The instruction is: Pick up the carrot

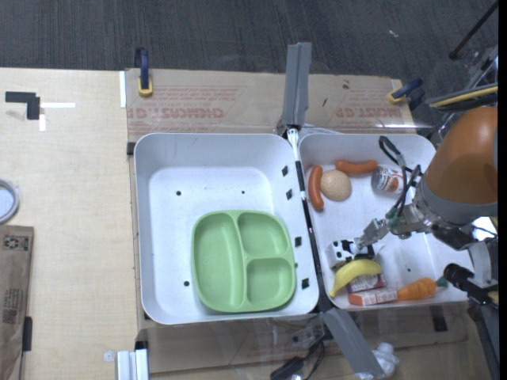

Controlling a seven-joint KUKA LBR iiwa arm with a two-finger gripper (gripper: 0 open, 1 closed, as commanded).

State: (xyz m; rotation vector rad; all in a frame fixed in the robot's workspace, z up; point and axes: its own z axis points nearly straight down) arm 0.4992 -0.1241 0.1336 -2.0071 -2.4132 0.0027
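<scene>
The carrot (417,289) lay near the front edge of the right bin (412,145), at about five o'clock within it, its thin end pointing toward three o'clock. Just beside it at nine o'clock sat a small red-and-white box (372,297), with a banana (354,273) touching that box from above. The fingers (369,239) hung over the middle of the bin, at about ten o'clock from the carrot and well apart from it, tips close over a black-and-white toy (344,251). How far they stood open could not be told, and nothing showed clearly between them.

Toward twelve o'clock in the same bin lay a pale round egg-like thing (336,185), a sausage (316,188) at its nine o'clock, an orange sausage (356,165) above it, and a tipped can (386,180). The left bin (158,212) held a green divided plate (242,260). Both bins rested on the table (63,212).
</scene>
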